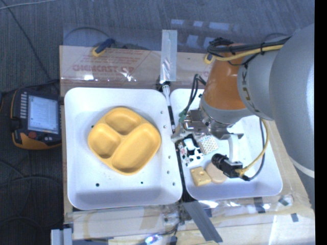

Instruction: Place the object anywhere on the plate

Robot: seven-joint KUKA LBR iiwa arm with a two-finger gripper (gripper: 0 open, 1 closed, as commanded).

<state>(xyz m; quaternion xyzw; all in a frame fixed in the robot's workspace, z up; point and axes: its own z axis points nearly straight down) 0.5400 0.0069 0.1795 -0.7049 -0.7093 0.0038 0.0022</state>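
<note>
- The yellow plate [124, 140], moulded into three compartments, lay in the middle of the left bin [76, 188]; nothing rested on it.
- The arm [286, 80] reached in from the right, its orange band [225, 86] sitting above the right bin [265, 185].
- The gripper [196, 146] was down in the left half of the right bin, close to the wall shared with the left bin.
- Its jaws could not be made out from above: wrist hardware and cabling covered them, so I could not tell how far apart they stood, nor whether anything was held.
- Small objects lay in the right bin under and just beside the gripper: a black-and-white patterned piece [188, 149], a white meshed piece [208, 144], a tan block [200, 176] and a pale tan rounded piece [216, 177].
- The tan block and rounded piece lay touching each other near the front wall, free of the gripper.
- All these objects were in the right bin, well apart from the plate.
- A handheld control pendant [36, 117] sat on the floor left of the bench.
</note>
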